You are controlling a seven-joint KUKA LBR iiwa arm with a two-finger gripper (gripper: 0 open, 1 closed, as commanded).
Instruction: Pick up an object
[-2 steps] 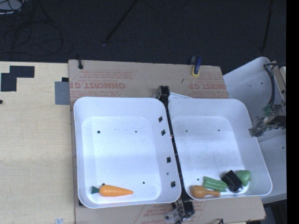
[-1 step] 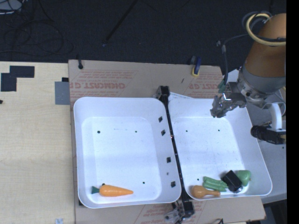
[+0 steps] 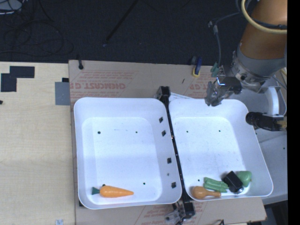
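You see the gripper (image 3: pixel 215 99) poised over the far rim of the right bin (image 3: pixel 220 139), close to that bin's far edge and a little right of its middle. The grey arm (image 3: pixel 262 36) with its orange band comes in from the upper right. The picture is too small and dark at the tip to tell you whether the tool is spread or pressed together, and nothing can be made out between its tips.

Look to the near right corner of the right bin for a small cluster. An orange pear-shaped toy (image 3: pixel 205 192) lies against the near wall, with its thin neck pointing right. Just behind it rests a green pea pod (image 3: pixel 215 184), touching or nearly touching the pear. A black block (image 3: pixel 232 181) lies tilted beside the pod, and a green rounded piece (image 3: pixel 244 176) sits against the block's right side, nearest the corner. All four are well apart from the gripper, across the bin's floor.

In the left bin (image 3: pixel 122 149) you find a toy carrot (image 3: pixel 114 191) lying flat near the near left corner, its green top toward the left wall and its point toward the right.

Both bins rest on a cardboard sheet (image 3: pixel 117 81) that carries red printing along its far edge. A black divider strip (image 3: pixel 168 144) runs between the two bins.
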